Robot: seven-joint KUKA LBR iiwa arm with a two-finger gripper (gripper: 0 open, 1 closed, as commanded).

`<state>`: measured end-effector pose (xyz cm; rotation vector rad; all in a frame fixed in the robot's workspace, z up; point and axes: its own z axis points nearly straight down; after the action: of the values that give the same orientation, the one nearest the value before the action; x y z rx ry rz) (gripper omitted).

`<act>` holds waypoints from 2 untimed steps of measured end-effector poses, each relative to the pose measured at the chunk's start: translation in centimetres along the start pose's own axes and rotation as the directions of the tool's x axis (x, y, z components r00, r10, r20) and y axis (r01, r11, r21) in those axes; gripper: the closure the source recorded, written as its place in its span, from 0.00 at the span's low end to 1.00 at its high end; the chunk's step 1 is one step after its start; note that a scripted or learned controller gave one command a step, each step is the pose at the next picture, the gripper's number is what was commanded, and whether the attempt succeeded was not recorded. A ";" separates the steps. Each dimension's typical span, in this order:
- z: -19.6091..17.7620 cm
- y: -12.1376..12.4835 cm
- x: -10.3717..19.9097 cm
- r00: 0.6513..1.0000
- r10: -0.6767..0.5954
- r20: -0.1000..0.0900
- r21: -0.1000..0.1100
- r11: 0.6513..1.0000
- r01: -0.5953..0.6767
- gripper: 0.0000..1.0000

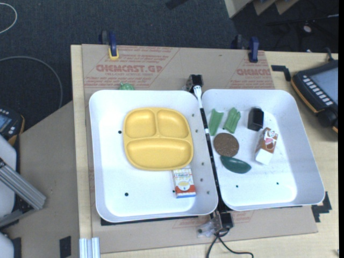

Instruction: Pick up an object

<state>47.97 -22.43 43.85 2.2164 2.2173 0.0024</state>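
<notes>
A small juice carton [184,183] is lying in the left bin [105,144], near its front edge, just in front of the yellow divided plate [158,138]. Its long side is pointing from front to back. In the right bin [290,160] a brown round disc [226,143], two green sticks [224,121], a black block [255,119] and a little box [266,146] are sitting close together. I cannot tell how the jaws are standing.

I work in a lab: clamps [112,44] pin a cardboard sheet [161,66] to my bench, cables [32,63] trail upper left.
</notes>
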 end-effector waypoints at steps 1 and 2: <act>-4.1 0.0 0.0 1.000 0.000 0.001 -0.002 1.000 0.000 1.00; -9.4 0.0 0.0 1.000 0.000 0.001 -0.003 1.000 0.000 1.00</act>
<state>47.95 -22.42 53.20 2.2138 2.2155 0.0043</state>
